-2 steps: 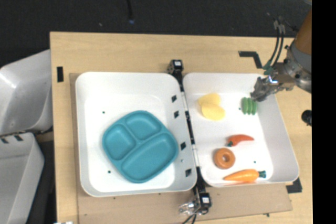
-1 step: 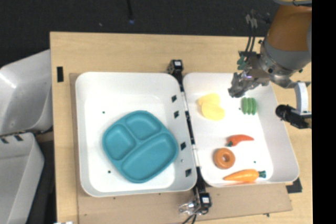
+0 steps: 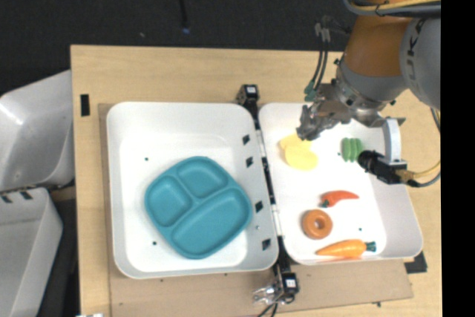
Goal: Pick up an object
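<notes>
Arm (image 3: 382, 33): seen closest to the lens, grey with an orange band, entered from the 3 o'clock side and bent steeply down over the right bin's far half.
Gripper (image 3: 309, 127): lowered at the 12 o'clock edge of the yellow piece; whether it is spread or closed cannot be told from above, and nothing is seen clamped in it.
Yellow piece (image 3: 298, 153): flat and pale, lying in the right bin just beneath the tool.
Green piece (image 3: 349, 149): set at 3 o'clock of the yellow piece, near it.
Red pepper (image 3: 338, 197): laid at 5 o'clock of the yellow piece, apart from it.
Brown ring (image 3: 317, 223): placed just at 7 o'clock of the red pepper.
Carrot (image 3: 344, 249): laid along the near wall.
Right bin (image 3: 397, 223): white, shallow, butted against the left bin.
Left bin (image 3: 130, 130): white, occupied by a teal divided plate (image 3: 197, 206).
Bench (image 3: 178, 70): pale wood, surrounded by dark floor.
</notes>
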`<state>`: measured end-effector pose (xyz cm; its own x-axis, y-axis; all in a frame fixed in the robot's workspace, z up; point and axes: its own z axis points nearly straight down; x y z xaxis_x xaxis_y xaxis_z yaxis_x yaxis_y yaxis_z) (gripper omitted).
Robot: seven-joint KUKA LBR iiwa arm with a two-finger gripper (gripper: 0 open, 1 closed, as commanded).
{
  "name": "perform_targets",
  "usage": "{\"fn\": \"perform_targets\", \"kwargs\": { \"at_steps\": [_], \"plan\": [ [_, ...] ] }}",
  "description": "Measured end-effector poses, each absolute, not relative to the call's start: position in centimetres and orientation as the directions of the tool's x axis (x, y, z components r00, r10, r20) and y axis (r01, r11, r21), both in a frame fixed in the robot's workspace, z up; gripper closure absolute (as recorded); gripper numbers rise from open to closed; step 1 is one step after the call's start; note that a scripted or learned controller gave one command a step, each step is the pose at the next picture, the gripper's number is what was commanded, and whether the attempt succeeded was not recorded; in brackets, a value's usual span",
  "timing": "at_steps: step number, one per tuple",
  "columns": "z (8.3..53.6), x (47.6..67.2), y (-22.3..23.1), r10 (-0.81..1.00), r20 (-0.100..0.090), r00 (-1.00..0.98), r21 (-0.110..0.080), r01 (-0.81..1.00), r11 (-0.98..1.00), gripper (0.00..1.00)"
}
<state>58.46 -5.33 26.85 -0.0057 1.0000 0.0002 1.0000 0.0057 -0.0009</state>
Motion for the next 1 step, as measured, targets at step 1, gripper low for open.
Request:
{"fn": "perform_targets", "kwargs": {
  "at_steps": [1],
  "plan": [
    [27.17,59.23,0.27,1.0,0.001,-0.007,0.002,1.0,0.007,1.0]
  ]
}}
